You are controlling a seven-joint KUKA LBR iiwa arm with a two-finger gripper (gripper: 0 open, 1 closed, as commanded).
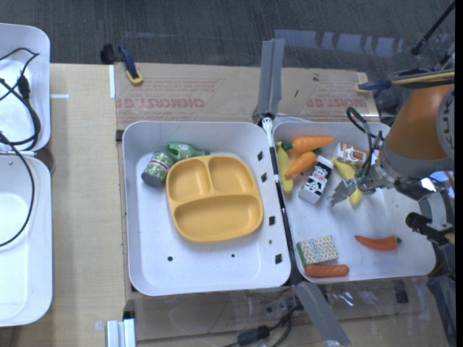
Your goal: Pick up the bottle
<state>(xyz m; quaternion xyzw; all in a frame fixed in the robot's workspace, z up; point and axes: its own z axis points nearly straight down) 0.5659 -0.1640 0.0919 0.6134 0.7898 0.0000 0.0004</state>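
Camera view: bottle (315, 180) lies in right bin (405, 266), beside carrots (304, 154). I see hand (346, 192) just right of it, fingers spread, nothing held. Risk: crowded toys, so grasp may snag banana (348, 176) or push bottle away.

bins (145, 266) – smooth white plastic | divided plate (215, 197) – matt yellow plastic | bench (79, 215) – pale wood

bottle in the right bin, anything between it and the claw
Nothing visible does. The claw hangs just right of the black-and-white bottle, with bare bin floor between them. The carrots lie on the bottle's far side, away from the claw.
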